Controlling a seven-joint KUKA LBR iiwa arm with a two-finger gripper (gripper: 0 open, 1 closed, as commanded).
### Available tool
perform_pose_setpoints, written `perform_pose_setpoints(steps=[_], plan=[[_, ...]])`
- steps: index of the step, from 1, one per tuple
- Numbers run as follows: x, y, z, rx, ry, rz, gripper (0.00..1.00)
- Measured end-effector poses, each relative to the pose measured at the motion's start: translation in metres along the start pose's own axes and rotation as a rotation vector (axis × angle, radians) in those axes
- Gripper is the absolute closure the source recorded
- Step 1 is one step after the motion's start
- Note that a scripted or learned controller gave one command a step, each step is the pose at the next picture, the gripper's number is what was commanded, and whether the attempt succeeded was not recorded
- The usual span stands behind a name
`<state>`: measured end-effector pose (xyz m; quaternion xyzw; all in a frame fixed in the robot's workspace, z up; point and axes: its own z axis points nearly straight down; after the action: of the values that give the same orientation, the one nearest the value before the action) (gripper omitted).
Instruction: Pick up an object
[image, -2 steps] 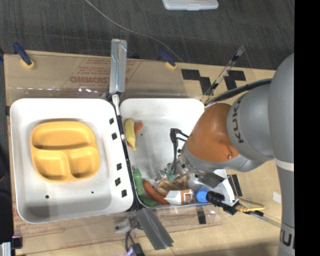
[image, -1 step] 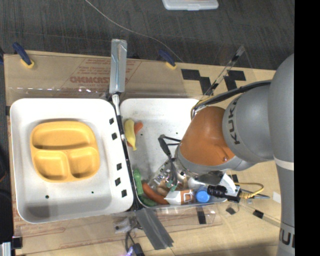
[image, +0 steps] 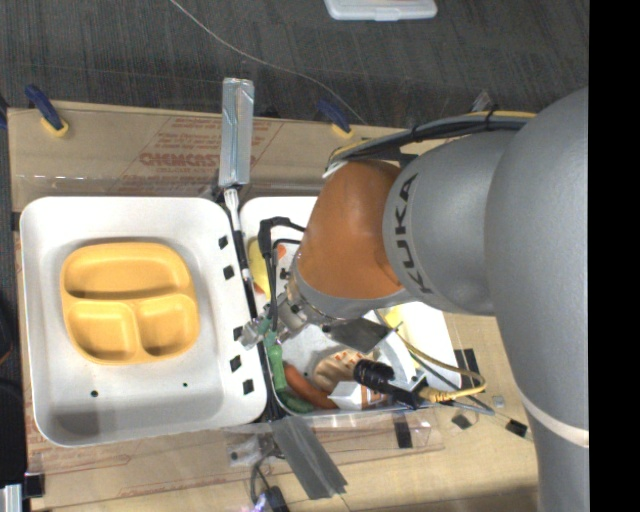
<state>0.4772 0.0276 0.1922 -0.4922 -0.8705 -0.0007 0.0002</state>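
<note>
Yellow three-compartment plastic tray (image: 128, 297) lies mid left white bin (image: 40, 400). The gripper (image: 268, 335) is at the right white bin (image: 280, 210) left edge, near a reddish sausage-like item (image: 303, 385), maybe toy food. Open or clenched can't be told.

A yellow tray (image: 128, 298) lay in the left bin (image: 60, 405). Right of the tray, the arm (image: 450, 220) covered most of the right bin (image: 285, 208), and the gripper (image: 265, 332) hung low, off the tray's lower right corner. Farther that way from the tray, a green piece (image: 272, 356) and an orange-red piece (image: 305, 388) lay in that bin.
</note>
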Motion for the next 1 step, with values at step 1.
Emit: perform_pose_setpoints(steps=[1], plan=[[-0.0408,0.006,-0.075,-0.002,-0.004,-0.408,1.0]])
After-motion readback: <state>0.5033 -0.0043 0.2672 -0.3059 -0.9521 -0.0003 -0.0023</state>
